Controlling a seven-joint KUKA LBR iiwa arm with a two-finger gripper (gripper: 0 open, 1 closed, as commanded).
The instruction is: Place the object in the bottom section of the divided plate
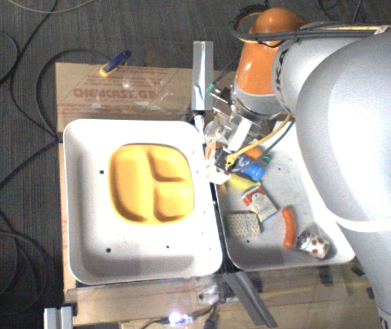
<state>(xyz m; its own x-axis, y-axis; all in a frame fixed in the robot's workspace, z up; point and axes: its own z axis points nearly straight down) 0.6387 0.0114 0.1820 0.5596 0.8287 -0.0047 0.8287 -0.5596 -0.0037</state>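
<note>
A yellow divided plate (pixel 152 183) lies in the left white bin (pixel 85 252), its three sections bare. My gripper (pixel 217 157) hangs over the left edge of the right bin (pixel 277 256), just right of the plate, above a cluster of small objects. A yellow and blue item (pixel 246 167) lies right beside the gripper's tip. The arm's wrist and cabling hide the fingers.
In the right bin lie a red and white packet (pixel 259 201), a tan woven block (pixel 243 225), an orange sausage (pixel 289 226) and a small patterned cup (pixel 315 245). The big grey arm covers the bin's right part. A blue-handled tool (pixel 115 62) rests on cardboard behind the bins.
</note>
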